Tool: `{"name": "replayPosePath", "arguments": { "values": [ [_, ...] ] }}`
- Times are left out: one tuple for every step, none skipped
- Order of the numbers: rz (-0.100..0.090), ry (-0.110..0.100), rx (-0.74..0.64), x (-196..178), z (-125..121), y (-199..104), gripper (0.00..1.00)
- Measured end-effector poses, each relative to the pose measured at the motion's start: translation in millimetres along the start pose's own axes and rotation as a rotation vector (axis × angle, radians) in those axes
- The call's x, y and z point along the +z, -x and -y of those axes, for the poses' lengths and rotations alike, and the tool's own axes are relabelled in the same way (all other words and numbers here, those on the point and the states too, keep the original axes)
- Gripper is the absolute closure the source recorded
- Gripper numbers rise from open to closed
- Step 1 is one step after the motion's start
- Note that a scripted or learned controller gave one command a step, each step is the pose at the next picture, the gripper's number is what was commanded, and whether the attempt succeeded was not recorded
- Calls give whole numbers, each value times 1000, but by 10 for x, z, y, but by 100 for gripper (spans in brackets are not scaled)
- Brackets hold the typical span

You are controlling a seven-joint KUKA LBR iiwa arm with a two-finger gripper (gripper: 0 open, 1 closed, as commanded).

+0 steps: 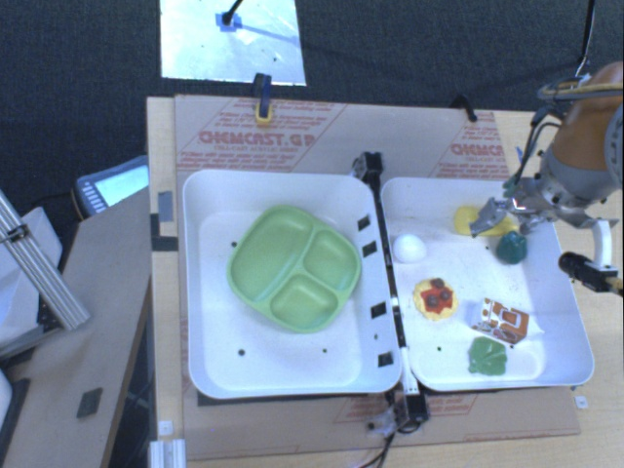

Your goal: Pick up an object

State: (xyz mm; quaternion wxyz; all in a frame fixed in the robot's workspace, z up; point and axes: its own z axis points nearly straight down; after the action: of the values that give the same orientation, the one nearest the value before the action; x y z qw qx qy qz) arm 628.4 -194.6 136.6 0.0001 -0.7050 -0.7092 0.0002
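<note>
On the bench there are two shallow white bins side by side. The left bin [210, 359] holds a light green divided tray [292, 266], lying a little tilted, with three compartments that have nothing in them. The right bin [565, 349] holds several small objects: a white egg-shaped object [409, 248] close to the divider between the bins, a yellow object [468, 219] near the far wall, a dark green round object [511, 250], a yellow and red round piece [435, 298] in the middle, a small brown and white box [503, 321], and a flat green leafy piece [487, 357] near the front wall. The gripper [505, 213] is low over the far part of the right bin, between the yellow object and the dark green round object, and it partly covers the yellow one. I cannot tell if it is open or closed, and no object is visible inside it. The arm [585, 135] is cut off by the right edge.
</note>
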Motion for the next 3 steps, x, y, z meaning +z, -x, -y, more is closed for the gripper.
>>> {"name": "replayPosePath", "arguments": {
  "values": [
    [0,-1,0,520,0,-7,0],
    [2,6,-2,377,-22,-3,100],
    [1,5,3,-118,56,-16,100]
  ]
}}
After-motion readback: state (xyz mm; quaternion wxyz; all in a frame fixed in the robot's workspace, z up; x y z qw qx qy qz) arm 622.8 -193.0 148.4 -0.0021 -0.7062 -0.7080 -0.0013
